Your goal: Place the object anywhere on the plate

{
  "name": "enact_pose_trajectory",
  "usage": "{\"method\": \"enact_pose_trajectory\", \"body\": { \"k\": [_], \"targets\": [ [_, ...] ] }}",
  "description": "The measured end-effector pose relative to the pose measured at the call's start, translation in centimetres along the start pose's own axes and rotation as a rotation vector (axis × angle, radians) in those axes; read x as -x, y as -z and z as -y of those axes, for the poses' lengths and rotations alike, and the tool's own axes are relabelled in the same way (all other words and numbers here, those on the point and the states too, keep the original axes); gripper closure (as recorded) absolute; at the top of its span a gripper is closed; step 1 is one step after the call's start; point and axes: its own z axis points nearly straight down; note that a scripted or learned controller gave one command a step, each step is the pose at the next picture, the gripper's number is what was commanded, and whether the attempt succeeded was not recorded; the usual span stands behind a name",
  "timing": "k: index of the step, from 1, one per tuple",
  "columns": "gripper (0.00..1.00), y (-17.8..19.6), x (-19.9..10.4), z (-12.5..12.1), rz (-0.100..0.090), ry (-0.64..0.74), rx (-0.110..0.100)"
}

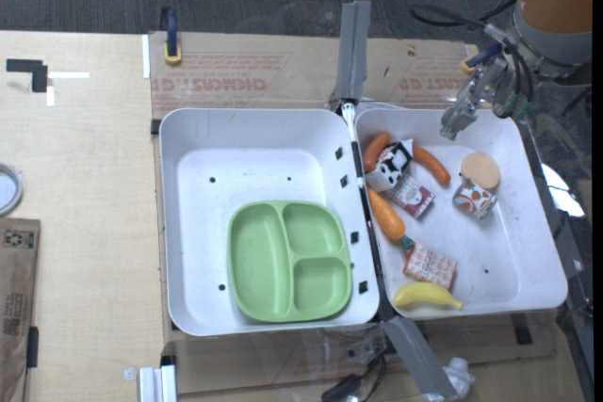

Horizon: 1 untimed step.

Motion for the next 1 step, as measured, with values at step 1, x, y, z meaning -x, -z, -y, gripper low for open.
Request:
{"method": "enact_pose_trajectory", "body": {
  "k": [1],
  "targets": [
    [1.0,-12.57,-5.45,7.64,-0.004,0.092,0.0]
  ]
}}
